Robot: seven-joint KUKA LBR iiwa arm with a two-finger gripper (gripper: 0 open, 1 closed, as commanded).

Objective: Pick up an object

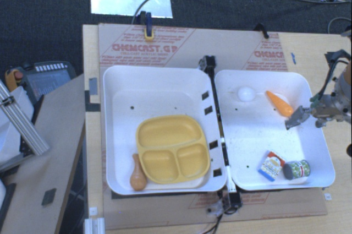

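The gripper (300, 116) was observed over the right bin (316, 142), near its right wall, entering from the arm's side. Whether its claw was apart or together could not be told; nothing was seen held in it. Relative to the gripper, candidate objects were logged as follows: an orange carrot-shaped toy (279, 103) lay just up and to the left, close beside it; a white egg-like ball (246, 94) lay farther left; a small blue-and-white carton (271, 166) and a green can (297, 169) on its side lay below, touching or nearly so, against the bin's near wall. The carrot toy was judged the likeliest target, being nearest. In the left bin (118, 117) a yellow divided tray (171, 147) and a wooden spoon (137, 174) beside it were noted, well apart from the gripper.
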